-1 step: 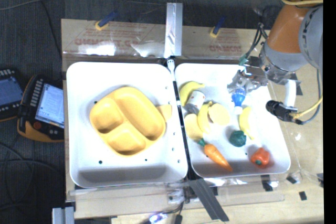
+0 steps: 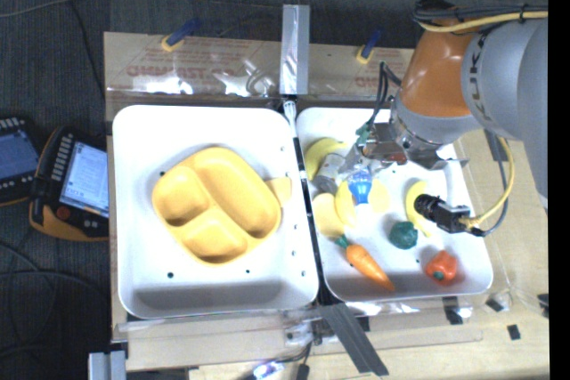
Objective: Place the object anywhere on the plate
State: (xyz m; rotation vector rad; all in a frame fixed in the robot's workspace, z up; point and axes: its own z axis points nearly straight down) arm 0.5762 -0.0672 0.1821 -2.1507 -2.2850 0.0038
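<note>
Gripper low in right bin, over yellow toy pieces; finger spread unclear. Plate: yellow, three compartments, sits in left bin. Carrot, orange, near right bin's front. No legible writing on toys.

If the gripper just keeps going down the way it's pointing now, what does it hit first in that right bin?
Most likely the yellow banana-like piece directly under the gripper in the right bin. Depth is hard to judge from above, so it may already be touching. The carrot lies nearer the camera, off that line.
</note>
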